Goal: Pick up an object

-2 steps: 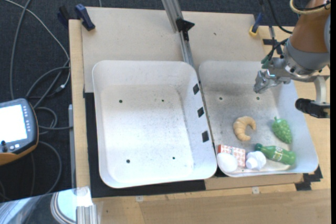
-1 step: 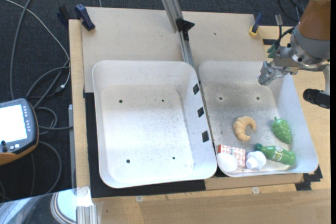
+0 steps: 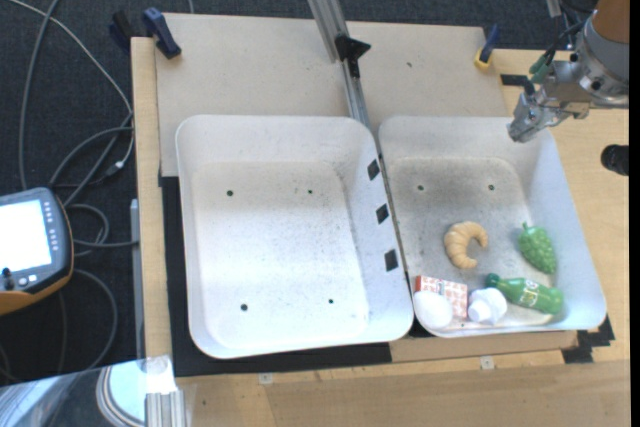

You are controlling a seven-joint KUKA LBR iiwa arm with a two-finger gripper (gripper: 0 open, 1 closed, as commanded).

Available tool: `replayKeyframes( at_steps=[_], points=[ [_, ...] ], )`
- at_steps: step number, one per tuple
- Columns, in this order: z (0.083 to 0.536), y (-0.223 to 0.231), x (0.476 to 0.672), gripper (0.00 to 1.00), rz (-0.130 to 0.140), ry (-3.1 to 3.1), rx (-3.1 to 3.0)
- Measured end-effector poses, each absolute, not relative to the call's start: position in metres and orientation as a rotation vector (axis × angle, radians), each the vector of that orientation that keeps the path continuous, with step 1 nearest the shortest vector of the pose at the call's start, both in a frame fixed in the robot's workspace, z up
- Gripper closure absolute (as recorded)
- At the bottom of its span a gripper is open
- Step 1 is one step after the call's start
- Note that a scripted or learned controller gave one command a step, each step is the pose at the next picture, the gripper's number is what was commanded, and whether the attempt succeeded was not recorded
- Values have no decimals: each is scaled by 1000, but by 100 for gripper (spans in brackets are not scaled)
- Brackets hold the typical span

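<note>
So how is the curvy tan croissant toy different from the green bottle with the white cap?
The curved tan croissant toy is golden brown, and the green bottle with the white cap is green and white. The croissant bends like a moon; the bottle is long and straight, lying on its side. The croissant sits out in the bin's open floor; the bottle lies against the near wall. Both rest in the right white bin.

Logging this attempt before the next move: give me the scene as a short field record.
gripper: over the right bin's far right rim, nothing seen between its fingers
right bin: holds four items near its front
croissant: centre
green grapes: right wall
green bottle: lying at front
red-and-white carton: front left corner
</note>
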State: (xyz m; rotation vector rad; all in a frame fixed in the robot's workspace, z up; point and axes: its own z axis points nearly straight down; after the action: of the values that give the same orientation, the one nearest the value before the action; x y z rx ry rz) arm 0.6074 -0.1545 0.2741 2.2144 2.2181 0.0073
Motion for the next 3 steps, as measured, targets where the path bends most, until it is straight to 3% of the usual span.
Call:
replayKeyframes(
  at_steps=[3],
  points=[
    [262, 10, 599, 100, 1, 2232, 2217]
  ],
)
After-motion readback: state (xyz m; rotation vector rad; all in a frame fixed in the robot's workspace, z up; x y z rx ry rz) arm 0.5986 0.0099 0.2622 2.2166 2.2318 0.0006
